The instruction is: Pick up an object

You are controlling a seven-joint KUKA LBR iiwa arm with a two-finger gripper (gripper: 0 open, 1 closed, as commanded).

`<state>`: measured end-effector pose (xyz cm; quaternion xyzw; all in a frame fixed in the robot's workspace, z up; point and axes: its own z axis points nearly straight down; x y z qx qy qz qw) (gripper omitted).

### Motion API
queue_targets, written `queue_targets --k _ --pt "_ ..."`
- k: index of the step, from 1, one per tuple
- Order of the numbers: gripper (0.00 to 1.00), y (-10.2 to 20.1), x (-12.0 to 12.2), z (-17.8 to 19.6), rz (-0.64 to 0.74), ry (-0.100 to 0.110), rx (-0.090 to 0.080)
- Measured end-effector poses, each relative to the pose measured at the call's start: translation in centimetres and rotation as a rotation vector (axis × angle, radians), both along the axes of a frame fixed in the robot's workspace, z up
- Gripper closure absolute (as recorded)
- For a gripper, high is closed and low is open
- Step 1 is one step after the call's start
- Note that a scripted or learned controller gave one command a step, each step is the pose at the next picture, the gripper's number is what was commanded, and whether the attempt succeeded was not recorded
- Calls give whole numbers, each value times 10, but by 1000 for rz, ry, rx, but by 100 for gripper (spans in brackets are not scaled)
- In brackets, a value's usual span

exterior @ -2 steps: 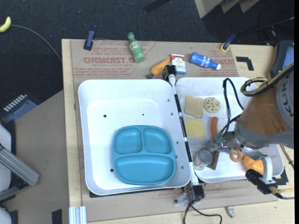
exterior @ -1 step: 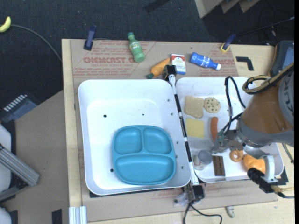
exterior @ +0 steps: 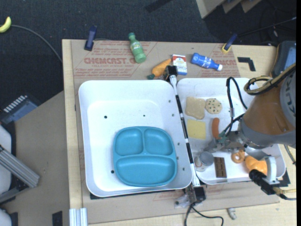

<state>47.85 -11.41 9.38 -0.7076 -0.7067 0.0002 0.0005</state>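
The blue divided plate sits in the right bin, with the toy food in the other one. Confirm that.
Not quite: the camera view shows the blue divided plate in the left bin. The toy food, such as the cookie and cheese slice, lies in the right bin.

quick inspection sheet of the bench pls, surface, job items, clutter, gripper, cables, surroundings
surface: board bearing left bin and right bin.
job's things: in right bin, bread, cookie, cheese, sausage, chocolate bar; blue tray in left bin.
clutter: behind the bins, green bottle, blue bottle, carton, carrot.
grippers: gripper low in right bin, fingers unclear.
cables: black cable on arm; cable on floor.
surroundings: dark carpet.
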Motion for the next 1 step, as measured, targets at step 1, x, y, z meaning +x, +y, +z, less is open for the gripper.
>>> queue_targets --k 1 --pt "0 -7 57 -9 2 -1 0"
